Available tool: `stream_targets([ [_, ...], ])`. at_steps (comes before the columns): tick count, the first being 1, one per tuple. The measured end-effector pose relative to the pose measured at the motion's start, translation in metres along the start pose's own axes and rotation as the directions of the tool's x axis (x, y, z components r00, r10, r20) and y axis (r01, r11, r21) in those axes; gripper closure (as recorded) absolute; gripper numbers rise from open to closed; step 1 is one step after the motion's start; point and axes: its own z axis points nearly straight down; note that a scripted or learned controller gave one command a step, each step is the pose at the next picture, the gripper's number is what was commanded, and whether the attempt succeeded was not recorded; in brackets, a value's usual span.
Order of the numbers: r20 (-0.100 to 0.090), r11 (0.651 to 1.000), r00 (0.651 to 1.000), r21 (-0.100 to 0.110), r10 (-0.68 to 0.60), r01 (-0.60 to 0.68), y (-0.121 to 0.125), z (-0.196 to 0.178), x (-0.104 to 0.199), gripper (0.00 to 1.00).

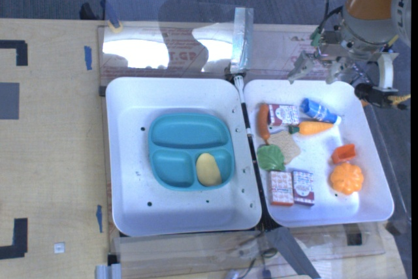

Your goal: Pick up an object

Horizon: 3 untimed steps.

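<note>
Grey arm's gripper [320,70] above right bin's [375,160] far rim — holding nothing

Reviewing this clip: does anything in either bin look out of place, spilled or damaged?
Nothing looks spilled or damaged. The right bin holds a loose jumble of toy food and small cartons lying at mixed angles. One yellow item sits alone in the blue tray in the left bin. The gripper hangs above the right bin's far edge.
</note>
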Motion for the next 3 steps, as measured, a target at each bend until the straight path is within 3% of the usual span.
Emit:
stream_targets([
  [1,-0.004,0.981,0.981,0.013,-0.194,0.194,-0.028,0.148,-0.019,0.00],
  [2,0.006,0.963,0.964,-0.015,-0.267,0.268,-0.061,0.151,-0.054,0.00],
  [3,-0.014,0.954,0.954,-0.017,-0.300,0.299,-0.057,0.151,-0.083,0.00],
])
